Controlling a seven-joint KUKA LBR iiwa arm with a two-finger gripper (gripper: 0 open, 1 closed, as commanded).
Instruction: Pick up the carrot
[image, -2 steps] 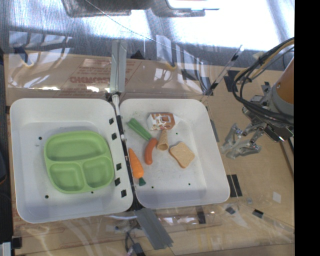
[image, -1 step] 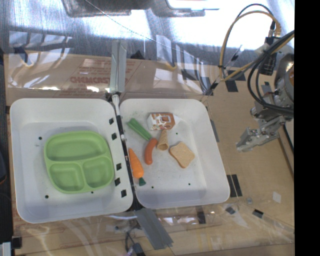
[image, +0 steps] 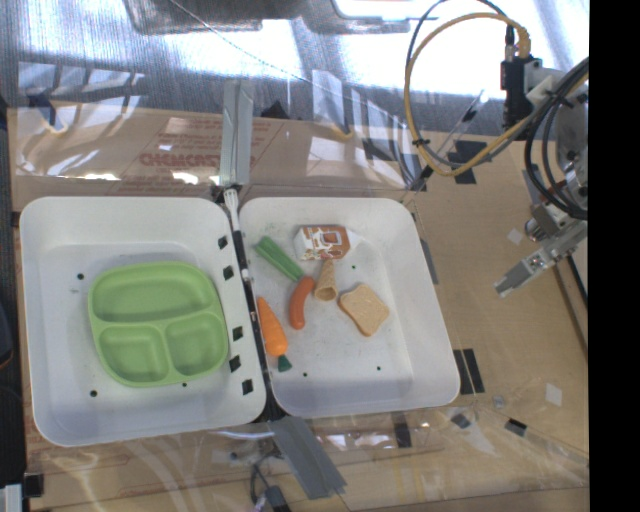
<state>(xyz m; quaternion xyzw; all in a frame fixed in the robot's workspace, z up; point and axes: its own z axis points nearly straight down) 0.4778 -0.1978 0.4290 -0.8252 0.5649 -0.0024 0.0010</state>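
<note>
I see the carrot (image: 272, 331) lying in the right bin (image: 425, 330), pressed close against that bin's left wall, its green stub pointing toward the bin's near edge. Lying flat and so tight to the wall, it leaves little room on that side, so I judge a grasp would have to come from above along its length. Just beside it sits a sausage (image: 300, 302), and further toward the bin's middle an ice-cream cone (image: 327, 279), a slice of bread (image: 364, 309), a green pod (image: 278, 258) and a small carton (image: 322, 241). The left bin (image: 50, 300) carries a green divided plate (image: 156, 322).

The tool (image: 520, 272) hangs outside the bins, over the bare worktop (image: 500, 340) near its right edge, well apart from the carrot, with the whole right bin between them. It holds nothing that I can see, but I cannot tell how it is set.
</note>
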